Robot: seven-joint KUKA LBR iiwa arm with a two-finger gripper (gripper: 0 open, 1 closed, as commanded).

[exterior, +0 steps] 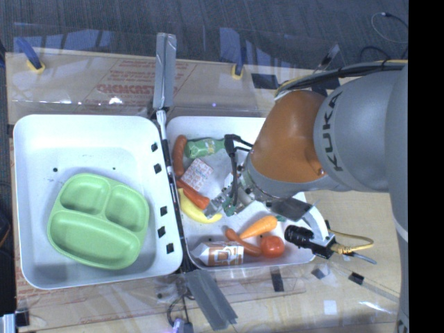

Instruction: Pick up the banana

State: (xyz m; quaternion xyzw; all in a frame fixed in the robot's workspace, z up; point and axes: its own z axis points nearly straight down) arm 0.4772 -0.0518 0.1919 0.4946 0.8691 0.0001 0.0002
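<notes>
One banana (196,212) lies touching the fingers (225,203), whose opening I cannot tell.

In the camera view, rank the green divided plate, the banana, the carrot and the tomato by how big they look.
1. Green divided plate
2. Banana, partly covered, so unsure against the carrot
3. Carrot
4. Tomato

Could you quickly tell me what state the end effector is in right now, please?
End effector: low in the right bin, just above the banana; cannot be told whether it is open, closed or holding anything.
</notes>
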